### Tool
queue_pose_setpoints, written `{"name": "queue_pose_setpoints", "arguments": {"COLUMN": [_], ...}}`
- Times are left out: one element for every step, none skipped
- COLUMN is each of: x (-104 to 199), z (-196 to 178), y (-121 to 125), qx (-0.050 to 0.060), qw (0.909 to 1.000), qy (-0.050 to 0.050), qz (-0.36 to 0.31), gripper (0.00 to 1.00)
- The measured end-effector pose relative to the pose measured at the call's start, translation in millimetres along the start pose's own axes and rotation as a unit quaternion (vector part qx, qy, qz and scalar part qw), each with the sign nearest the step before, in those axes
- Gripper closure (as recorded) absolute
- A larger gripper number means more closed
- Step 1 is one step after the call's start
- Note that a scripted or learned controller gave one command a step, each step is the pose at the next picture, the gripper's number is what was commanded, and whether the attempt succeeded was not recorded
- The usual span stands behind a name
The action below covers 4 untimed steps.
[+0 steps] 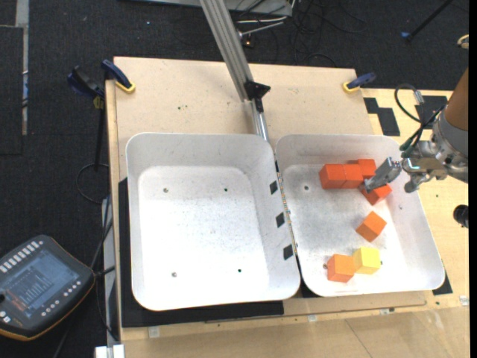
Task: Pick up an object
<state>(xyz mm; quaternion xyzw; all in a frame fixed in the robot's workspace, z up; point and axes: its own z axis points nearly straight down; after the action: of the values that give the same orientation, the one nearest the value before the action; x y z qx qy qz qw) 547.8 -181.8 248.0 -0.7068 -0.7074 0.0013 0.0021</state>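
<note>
Pale wooden bench (pixel 194 95) bears two white bins: left (pixel 141 170), right (pixel 417 222), touching.

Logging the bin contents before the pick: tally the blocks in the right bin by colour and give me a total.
Red-orange blocks: 2, the long block and the small block next to the end effector
Orange blocks: 2, a lone cube and another cube
Yellow blocks: 1, the yellow cube touching that orange one
Total: 5

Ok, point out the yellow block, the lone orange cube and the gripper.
yellow block (pixel 368 259), camera view, on its top face.
lone orange cube (pixel 371 226), camera view, on its top face.
gripper (pixel 384 176), camera view, between its fingertips.
</note>
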Motion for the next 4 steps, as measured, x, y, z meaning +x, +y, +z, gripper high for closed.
{"name": "queue_pose_setpoints", "arguments": {"x": [0, 0, -1, -1], "z": [-3, 61, 105, 154], "y": [1, 3, 3, 4], "qx": [-0.002, 0.001, 0.0, -0.004], "qw": [1.0, 1.0, 1.0, 1.0], "qy": [-0.001, 0.0, 0.0, -0.002], "qz": [0.0, 0.001, 0.001, 0.0], "gripper": [0.0, 0.0, 0.0, 0.0]}}
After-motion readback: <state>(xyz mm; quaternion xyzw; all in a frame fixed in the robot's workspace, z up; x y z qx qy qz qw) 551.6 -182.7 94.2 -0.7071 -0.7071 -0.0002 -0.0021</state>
